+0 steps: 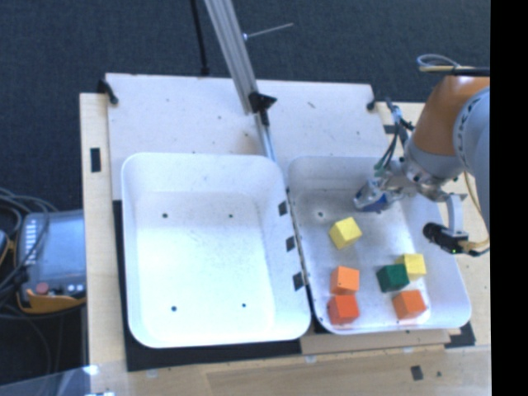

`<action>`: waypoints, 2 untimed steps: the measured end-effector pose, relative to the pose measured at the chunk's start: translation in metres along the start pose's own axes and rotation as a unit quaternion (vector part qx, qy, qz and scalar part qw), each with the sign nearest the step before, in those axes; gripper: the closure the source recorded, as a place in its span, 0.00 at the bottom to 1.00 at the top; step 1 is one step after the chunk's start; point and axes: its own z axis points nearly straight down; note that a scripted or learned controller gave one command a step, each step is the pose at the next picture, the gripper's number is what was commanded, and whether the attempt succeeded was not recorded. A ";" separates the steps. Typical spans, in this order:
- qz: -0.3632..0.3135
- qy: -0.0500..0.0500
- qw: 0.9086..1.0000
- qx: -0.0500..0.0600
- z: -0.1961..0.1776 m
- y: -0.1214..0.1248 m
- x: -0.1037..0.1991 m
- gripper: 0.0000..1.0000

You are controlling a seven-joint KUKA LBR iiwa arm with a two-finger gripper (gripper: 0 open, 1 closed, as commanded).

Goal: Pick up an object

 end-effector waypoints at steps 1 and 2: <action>0.000 0.000 1.000 -0.002 -0.060 0.007 -0.008 1.00; -0.003 0.000 1.000 -0.002 -0.115 0.009 -0.010 1.00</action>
